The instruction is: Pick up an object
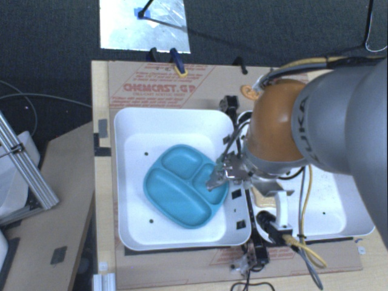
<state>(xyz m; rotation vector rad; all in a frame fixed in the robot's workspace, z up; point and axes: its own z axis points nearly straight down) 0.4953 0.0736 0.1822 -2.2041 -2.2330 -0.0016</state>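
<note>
One plate [179, 187] lying in left bin [130, 162]: light, stiff, slick; gripper [217, 179] hovering at its 3 o'clock rim, best hold; jaw state unclear.

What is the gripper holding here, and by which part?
Cannot be told. The gripper sits at the right edge of the blue tray in the left bin, but a hold on the tray cannot be made out.

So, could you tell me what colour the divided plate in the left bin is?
Light blue; the divided plate shows clearly in the camera view.
</note>
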